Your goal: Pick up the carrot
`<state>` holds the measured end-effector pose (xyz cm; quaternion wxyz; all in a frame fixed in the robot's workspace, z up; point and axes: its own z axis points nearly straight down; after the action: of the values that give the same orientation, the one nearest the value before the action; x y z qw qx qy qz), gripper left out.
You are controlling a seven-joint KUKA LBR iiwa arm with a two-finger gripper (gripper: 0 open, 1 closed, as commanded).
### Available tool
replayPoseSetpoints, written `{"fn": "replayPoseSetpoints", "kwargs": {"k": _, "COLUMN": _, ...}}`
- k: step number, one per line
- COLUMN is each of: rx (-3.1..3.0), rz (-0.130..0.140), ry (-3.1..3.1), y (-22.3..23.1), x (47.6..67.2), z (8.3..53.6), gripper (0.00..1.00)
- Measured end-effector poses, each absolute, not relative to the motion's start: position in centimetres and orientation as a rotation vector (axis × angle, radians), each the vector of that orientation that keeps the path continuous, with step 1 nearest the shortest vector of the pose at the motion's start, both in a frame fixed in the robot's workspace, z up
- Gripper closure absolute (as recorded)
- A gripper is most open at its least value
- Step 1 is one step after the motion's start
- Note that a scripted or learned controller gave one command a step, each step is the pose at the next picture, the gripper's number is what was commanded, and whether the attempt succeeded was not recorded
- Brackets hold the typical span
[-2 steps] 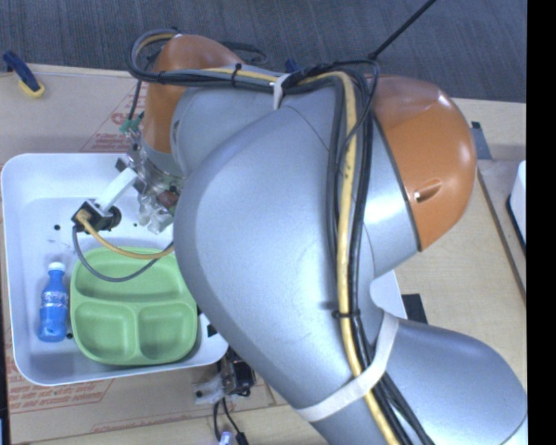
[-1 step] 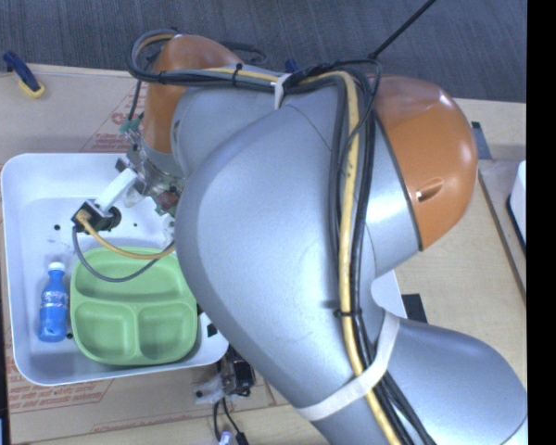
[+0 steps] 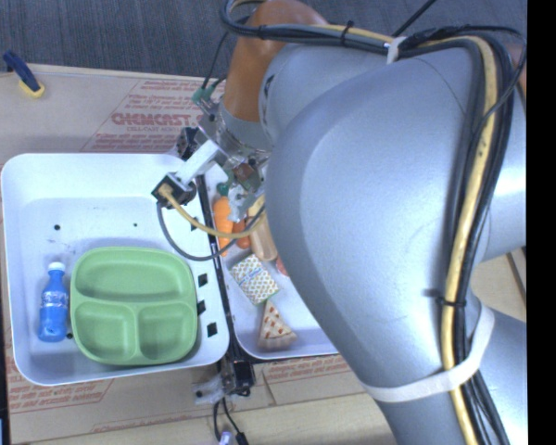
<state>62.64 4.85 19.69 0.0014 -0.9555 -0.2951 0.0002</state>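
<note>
- My arm (image 3: 389, 202) reaches in from the right and covers most of the right bin (image 3: 301, 346); the orange band (image 3: 250, 58) sits above my wrist.
- My gripper (image 3: 224, 185) is low over the inner edge of the right bin, beside the divide between the two bins. I cannot tell its state; cables and wrist hardware hide it.
- The carrot (image 3: 223, 217) lies in the right bin near its left wall, just beside my gripper. Whether the two touch cannot be determined.
- Toward the near edge of the same bin lie a checkered packet (image 3: 255, 278) and a pizza-slice toy (image 3: 276, 327), close together.
- The left bin (image 3: 28, 179) carries a green divided plate (image 3: 134, 304) at its near right corner. A blue bottle (image 3: 53, 302) with a white cap lies just left of the plate.
- The bins rest on brown cardboard (image 3: 102, 100) printed in red. The large line reads approximately "CHEMCAST"; the smaller print is too small to read.
- A blue and yellow clamp (image 3: 23, 74) sits at the far left corner of the cardboard.
</note>
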Motion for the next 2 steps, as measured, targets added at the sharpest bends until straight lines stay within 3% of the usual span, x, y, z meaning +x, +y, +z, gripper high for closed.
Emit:
{"fn": "replayPoseSetpoints", "kwargs": {"k": 1, "rx": -3.022, "rz": 0.024, "ry": -0.819, "y": 11.4, "x": 58.3, "z": 10.8, "gripper": 0.00}}
{"fn": "replayPoseSetpoints", "kwargs": {"k": 2, "rx": -3.094, "rz": 0.007, "ry": -0.529, "y": 14.8, "x": 63.4, "z": 16.1, "gripper": 0.00}}
